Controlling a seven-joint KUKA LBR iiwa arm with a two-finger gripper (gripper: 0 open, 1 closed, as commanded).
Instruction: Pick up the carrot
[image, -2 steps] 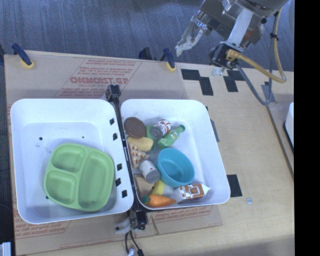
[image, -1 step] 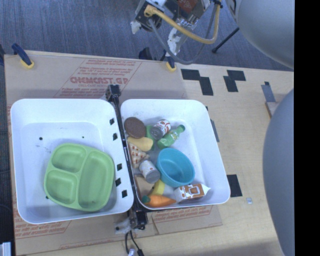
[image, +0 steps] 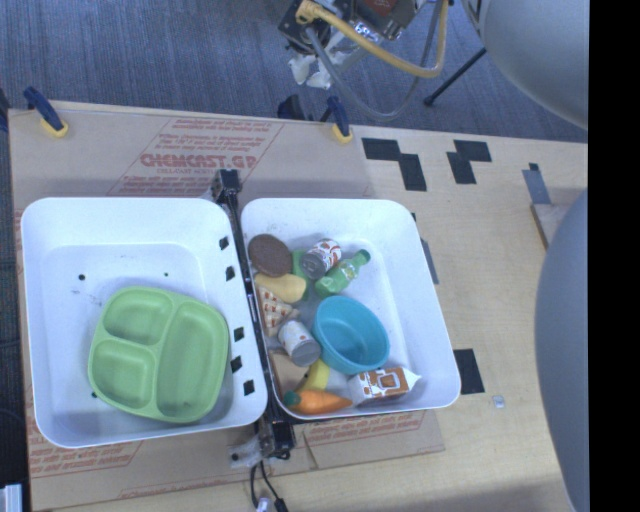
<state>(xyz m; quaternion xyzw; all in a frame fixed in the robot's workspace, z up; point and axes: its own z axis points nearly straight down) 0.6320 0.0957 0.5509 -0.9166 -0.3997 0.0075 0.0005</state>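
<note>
Carrot (image: 318, 403) sits at the near wall of the right bin (image: 425, 300), just beside the small carton (image: 385, 384), well left of the grey arm (image: 566, 330). Can't tell how open the gripper is.

Bright, even overhead light, soft shadows inside the white bins (image: 330, 215), slightly soft focus throughout
</note>
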